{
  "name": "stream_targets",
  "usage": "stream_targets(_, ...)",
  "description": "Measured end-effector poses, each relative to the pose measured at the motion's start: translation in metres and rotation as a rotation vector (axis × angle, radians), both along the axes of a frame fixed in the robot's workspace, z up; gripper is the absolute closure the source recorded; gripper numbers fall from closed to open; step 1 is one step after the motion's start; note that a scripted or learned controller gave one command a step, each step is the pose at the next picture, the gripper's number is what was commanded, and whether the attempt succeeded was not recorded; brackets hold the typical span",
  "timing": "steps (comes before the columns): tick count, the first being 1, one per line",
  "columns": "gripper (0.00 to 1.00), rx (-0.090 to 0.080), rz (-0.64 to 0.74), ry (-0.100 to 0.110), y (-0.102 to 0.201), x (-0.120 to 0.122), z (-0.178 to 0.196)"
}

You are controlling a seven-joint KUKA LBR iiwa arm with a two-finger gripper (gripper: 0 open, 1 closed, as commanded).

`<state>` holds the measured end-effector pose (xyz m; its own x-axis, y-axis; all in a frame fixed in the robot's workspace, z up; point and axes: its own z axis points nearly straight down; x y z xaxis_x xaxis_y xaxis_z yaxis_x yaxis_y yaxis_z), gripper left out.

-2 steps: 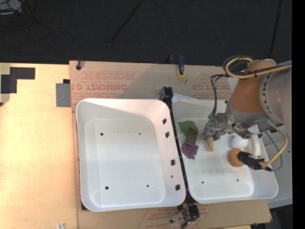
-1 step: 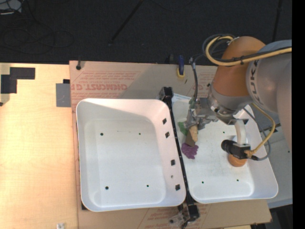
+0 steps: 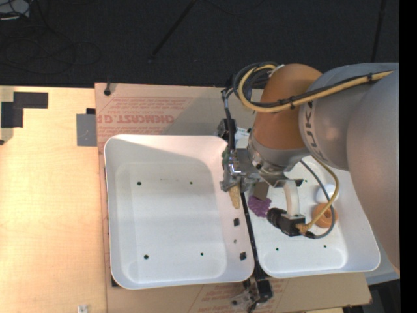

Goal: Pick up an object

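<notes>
Nearest, the left bin [image 3: 163, 240] and right bin [image 3: 313, 256] sit side by side on cardboard [image 3: 150, 113]. In the right bin a purple lump [image 3: 259, 205] lies near the shared rim, with an orange thing [image 3: 324, 215] well apart from it. Just beyond the lump the gripper [image 3: 233, 182] hangs over that rim; whether it is spread or pressed together cannot be told. Behind it rises the arm [image 3: 293, 122]

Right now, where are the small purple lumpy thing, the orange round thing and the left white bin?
small purple lumpy thing [image 3: 260, 206], camera view, its middle.
orange round thing [image 3: 326, 216], camera view, its middle.
left white bin [image 3: 169, 220], camera view, bare floor.
</notes>
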<state>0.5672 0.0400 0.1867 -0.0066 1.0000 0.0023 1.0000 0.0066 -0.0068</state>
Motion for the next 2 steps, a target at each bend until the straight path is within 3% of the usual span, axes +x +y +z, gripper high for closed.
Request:
stream_targets(1,1.0,-0.002,-0.004,-0.008,0.027,0.02,0.053)
stream_targets(2,1.0,-0.003,-0.003,-0.008,0.025,0.047,0.106)
